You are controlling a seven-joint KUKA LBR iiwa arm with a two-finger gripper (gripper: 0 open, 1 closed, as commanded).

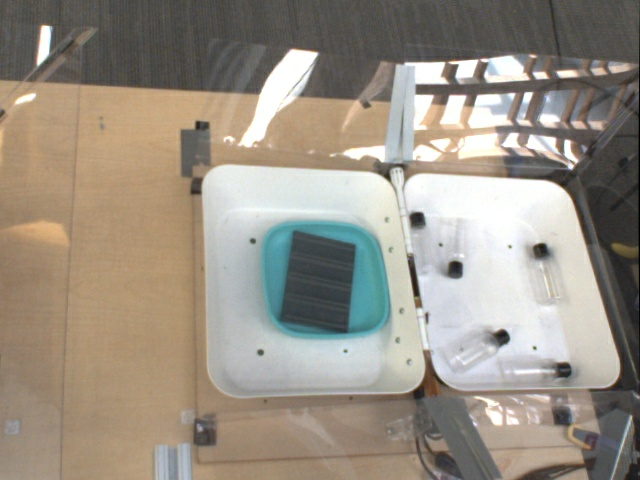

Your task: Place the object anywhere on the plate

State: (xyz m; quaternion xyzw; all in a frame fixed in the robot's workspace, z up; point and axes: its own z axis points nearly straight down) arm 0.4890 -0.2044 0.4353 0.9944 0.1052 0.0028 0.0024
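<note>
A dark grey ribbed rectangular block (318,280) lies flat on the teal plate (373,273). The plate sits in the middle of the left white bin (232,353). The block covers most of the plate's centre and rests fully inside its rim, turned slightly from square.
The right white bin (500,203) holds several clear vials with black caps, among them one near the right wall (545,274), one at the front (478,347) and one along the front edge (535,370). A metal divider post (400,118) stands behind the bins' seam.
</note>
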